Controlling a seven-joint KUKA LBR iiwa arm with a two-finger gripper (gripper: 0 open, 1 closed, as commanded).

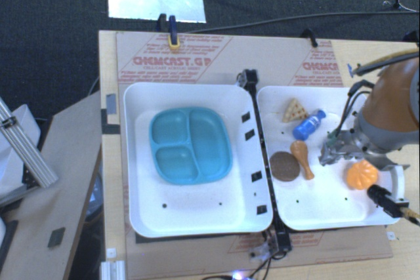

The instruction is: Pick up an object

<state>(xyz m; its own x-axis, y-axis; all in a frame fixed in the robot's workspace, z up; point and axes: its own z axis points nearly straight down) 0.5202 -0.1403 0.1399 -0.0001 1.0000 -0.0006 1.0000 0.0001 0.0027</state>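
An orange fruit (361, 175) lies in the right bin (315, 216), just right of my end effector (333, 153). Whether my end effector is apart or together, I cannot tell. Left of it lie a drumstick (302, 158) and brown disc (285, 166); above it, a blue bottle (308, 126) and wedge (294, 110). The left bin (190, 213) holds a blue plate (190, 144).

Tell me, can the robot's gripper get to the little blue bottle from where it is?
Probably yes. The gripper sits low in the right bin, and the blue bottle lies just up and left of it with bare white floor between them.
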